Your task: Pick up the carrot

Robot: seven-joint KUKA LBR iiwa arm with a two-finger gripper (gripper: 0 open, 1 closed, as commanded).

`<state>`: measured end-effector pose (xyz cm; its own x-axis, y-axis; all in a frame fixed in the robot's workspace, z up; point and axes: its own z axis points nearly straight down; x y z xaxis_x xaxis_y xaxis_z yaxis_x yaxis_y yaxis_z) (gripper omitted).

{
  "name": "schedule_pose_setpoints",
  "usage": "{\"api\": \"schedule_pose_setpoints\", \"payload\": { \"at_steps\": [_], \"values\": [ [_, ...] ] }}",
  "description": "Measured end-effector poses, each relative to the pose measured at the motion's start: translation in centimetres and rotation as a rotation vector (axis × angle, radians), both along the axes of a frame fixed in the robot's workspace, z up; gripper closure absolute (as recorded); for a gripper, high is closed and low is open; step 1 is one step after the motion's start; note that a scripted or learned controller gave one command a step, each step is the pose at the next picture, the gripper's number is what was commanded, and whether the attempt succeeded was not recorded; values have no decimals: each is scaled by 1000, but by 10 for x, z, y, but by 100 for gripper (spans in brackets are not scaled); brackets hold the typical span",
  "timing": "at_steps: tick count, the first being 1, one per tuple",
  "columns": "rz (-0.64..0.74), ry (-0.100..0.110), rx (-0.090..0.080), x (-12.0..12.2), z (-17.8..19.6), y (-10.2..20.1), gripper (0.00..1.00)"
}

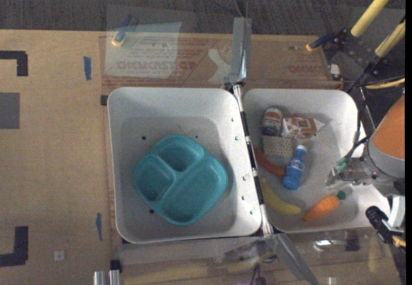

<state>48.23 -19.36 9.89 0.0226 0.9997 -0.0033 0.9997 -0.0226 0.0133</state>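
Note:
The carrot (pixel 321 207) is orange with a small green top. It lies near the front right corner of the right bin (pixel 351 105), tilted with its top pointing to the right. My gripper (pixel 344 172) hangs over the right side of that bin. It is just behind the carrot's green end and apart from it. The grey arm with its orange band (pixel 393 139) comes in from the right edge and hides part of the bin's right wall.
In the right bin, a yellow banana (pixel 280 199) lies left of the carrot. A blue bottle (pixel 295 167), a red item (pixel 268 163), a can (pixel 272 121) and a small carton (pixel 302 127) sit behind it. The left bin (pixel 122 110) holds a teal divided plate (pixel 180 179).

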Motion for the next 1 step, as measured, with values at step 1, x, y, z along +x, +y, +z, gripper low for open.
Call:
{"api": "schedule_pose_setpoints", "payload": {
  "at_steps": [1],
  "values": [
    [-29,9,5,11,-11,-13,100]
  ]
}}
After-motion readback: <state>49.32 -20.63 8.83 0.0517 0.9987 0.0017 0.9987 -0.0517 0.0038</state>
